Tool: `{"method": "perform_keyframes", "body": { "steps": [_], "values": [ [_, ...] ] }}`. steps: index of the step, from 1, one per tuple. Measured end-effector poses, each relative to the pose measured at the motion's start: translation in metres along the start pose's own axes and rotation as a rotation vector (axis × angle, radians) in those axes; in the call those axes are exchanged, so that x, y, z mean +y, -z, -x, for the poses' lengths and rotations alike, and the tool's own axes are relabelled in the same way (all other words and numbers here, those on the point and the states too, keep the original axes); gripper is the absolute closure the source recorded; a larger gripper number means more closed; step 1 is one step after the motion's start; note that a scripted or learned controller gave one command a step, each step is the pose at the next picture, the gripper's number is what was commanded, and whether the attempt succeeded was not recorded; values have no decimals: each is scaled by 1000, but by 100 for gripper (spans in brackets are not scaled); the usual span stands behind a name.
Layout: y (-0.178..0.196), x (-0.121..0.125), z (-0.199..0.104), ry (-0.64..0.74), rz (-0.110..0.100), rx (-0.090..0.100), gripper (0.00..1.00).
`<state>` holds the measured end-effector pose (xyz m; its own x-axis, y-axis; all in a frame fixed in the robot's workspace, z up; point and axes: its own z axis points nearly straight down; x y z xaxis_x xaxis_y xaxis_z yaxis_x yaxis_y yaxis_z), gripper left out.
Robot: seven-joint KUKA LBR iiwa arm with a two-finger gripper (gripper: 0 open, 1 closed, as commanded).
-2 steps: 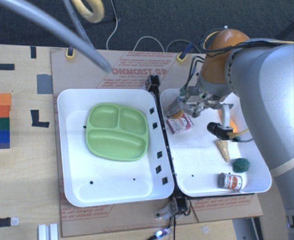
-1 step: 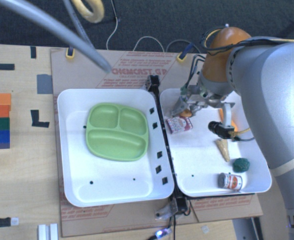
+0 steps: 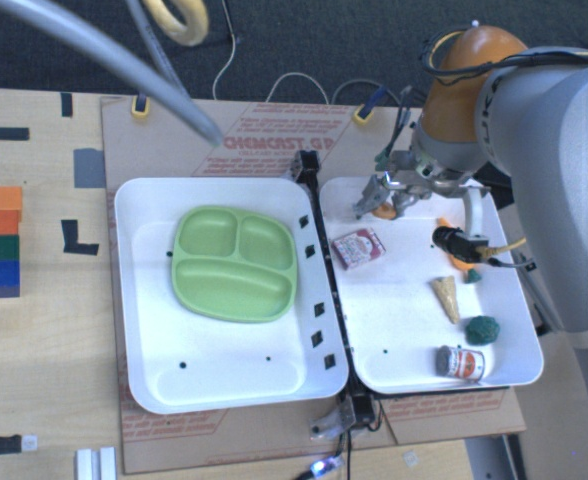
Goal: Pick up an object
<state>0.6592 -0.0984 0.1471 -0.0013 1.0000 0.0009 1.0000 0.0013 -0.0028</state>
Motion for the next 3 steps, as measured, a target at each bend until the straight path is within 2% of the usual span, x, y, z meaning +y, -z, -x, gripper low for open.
{"method": "perform_keyframes", "body": {
  "steps": [1, 2, 3],
  "values": [
    [45, -9, -2, 0, 1, 0, 100],
    [106, -8, 0, 1, 3, -1, 100],
    [103, -13, -62, 5, -3, 0, 100]
  ]
}}
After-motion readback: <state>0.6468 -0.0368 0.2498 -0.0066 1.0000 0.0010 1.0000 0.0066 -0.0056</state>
